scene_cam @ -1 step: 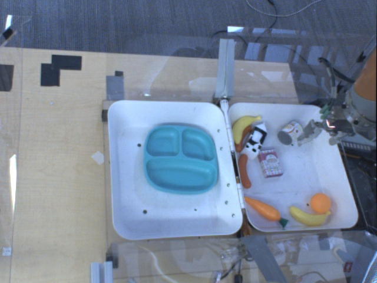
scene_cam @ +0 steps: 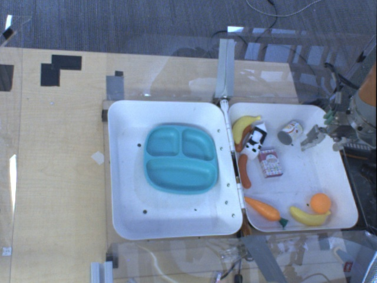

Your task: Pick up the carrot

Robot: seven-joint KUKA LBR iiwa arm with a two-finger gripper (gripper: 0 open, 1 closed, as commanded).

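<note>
We see the carrot (scene_cam: pixel 263 209) lying along the near edge of the right bin (scene_cam: pixel 344 175), its green tip toward a banana (scene_cam: pixel 308 216) and an orange (scene_cam: pixel 320 203). The gripper (scene_cam: pixel 321 134) hovers over the bin's far right side, near a small can (scene_cam: pixel 290 132) and well apart from the carrot, with nothing in it; we cannot tell how its jaws stand. The left bin (scene_cam: pixel 123 175) holds a blue tray (scene_cam: pixel 180 158).

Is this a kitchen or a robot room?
Most likely a robot lab, not a kitchen. Two white bins sit on a wooden bench, a robot arm reaches in, and a loose cable lies on carpet. The carrot and bananas look like toys.
</note>
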